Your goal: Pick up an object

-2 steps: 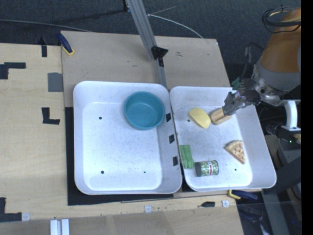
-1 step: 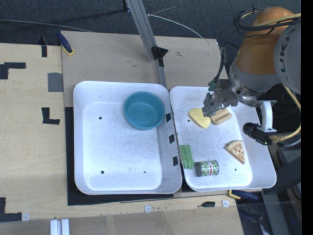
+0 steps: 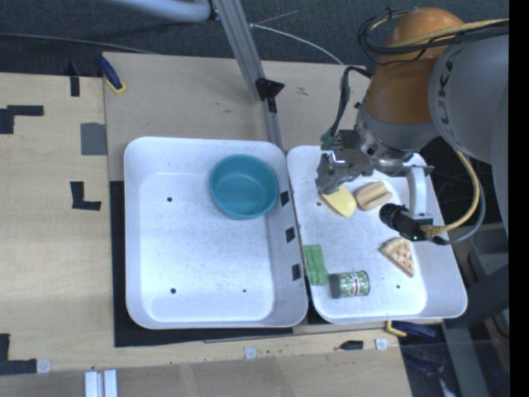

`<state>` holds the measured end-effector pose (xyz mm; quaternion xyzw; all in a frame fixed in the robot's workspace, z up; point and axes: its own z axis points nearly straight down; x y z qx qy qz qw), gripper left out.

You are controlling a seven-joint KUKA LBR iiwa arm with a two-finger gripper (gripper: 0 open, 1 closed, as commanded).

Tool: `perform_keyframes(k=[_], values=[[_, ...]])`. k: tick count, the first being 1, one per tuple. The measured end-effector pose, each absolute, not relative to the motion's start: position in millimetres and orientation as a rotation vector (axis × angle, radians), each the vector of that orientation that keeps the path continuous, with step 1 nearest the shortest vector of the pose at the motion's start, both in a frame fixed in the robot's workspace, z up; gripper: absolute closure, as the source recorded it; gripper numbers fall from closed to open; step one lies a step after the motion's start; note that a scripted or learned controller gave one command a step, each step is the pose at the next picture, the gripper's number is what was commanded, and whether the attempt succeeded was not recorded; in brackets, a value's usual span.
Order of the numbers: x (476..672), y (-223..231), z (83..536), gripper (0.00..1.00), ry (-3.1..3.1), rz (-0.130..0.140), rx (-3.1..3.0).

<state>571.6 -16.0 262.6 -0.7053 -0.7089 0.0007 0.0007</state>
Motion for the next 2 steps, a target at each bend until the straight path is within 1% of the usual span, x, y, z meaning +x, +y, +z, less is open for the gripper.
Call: perform_keyframes(k=[1, 2], values=[[574.1, 29, 247, 1.0, -2.225, 0.004, -2.214], [575.1, 82, 251, 1.0, -2.228, 0.001, -2.213]])
